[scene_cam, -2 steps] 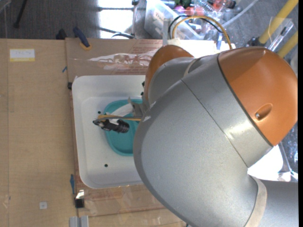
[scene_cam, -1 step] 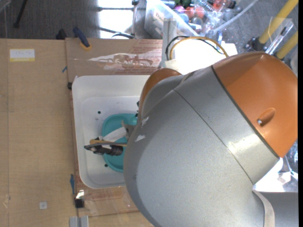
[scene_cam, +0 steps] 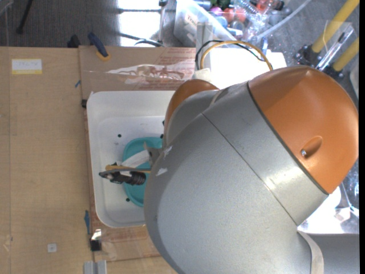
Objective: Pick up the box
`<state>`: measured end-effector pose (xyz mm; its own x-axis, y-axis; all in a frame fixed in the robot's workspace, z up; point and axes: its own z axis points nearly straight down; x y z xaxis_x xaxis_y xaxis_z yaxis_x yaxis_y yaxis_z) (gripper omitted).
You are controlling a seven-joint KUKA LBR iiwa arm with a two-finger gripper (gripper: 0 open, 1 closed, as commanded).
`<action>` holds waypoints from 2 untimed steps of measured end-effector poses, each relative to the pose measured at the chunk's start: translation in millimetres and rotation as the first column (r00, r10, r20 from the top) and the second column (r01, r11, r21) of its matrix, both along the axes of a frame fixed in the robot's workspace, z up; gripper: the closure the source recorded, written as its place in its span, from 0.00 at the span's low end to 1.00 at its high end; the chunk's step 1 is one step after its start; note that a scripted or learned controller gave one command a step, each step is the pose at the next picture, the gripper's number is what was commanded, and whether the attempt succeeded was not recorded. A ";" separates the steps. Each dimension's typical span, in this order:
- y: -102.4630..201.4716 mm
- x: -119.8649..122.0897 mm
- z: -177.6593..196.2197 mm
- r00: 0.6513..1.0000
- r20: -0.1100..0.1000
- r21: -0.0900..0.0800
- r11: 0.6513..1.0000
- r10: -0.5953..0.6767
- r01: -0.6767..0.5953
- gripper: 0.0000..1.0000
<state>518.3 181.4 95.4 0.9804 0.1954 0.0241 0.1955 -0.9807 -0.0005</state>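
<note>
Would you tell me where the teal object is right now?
The teal object lies in the white bin left of centre in the camera view, with a dark-handled tool across it and the grey arm overlapping its right side.

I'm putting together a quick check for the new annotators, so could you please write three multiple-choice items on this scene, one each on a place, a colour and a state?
1. Where does the teal object lie?
A. in the white bin
B. on the brown cardboard
C. on the floor

2. What colour is the band on the arm?
A. blue
B. orange
C. green

3. How much of the white bin can be seen?
A. all of it
B. its left part, the rest behind the arm
C. none

Answers: 1 A, white bin walls surround it. 2 B, orange above grey. 3 B, the arm covers the right side.
</note>
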 end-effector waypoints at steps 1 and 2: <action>37.4 -28.3 1.7 1.000 0.009 -0.004 1.000 -0.006 0.006 0.00; 43.9 100.1 -3.4 1.000 -0.014 0.001 1.000 0.005 -0.005 0.00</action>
